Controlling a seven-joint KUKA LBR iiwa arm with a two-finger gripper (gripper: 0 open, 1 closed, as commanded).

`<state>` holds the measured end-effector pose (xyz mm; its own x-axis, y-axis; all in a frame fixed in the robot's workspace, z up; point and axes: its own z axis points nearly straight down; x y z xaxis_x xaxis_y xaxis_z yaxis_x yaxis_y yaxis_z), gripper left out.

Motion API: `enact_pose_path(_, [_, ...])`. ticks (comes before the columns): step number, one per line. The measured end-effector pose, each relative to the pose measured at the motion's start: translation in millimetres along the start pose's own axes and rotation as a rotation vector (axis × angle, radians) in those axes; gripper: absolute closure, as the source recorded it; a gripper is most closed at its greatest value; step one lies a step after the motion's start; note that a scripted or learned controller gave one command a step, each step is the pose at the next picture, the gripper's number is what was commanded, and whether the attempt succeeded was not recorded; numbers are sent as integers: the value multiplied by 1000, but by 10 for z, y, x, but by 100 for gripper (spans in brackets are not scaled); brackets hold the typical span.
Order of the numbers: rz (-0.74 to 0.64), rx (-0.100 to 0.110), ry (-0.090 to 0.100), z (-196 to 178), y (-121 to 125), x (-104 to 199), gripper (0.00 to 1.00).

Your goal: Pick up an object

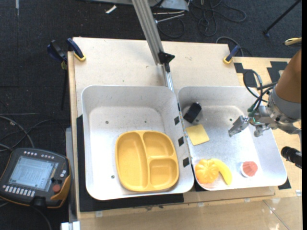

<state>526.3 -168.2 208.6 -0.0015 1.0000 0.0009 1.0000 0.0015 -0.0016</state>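
Two white bins share a pale bench; over the right bin, the gripper hangs open and empty (arm entering from the right), with the yellow block lying to its left, nearer the divider.

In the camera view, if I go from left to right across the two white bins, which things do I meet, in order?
Yellow divided plate → black block → yellow flat square → orange pepper-like toy → banana → gripper → red and white round piece.
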Motion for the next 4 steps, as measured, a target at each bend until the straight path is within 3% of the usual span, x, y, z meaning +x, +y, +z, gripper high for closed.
enact_pose_path(1, [1, -1, 0, -1, 0, -1, 0])
enact_pose_path(3, [2, 4, 0, 1102, -102, 71, 0])
enact_pose_path(4, [1, -2, -1, 969, -86, 67, 100])
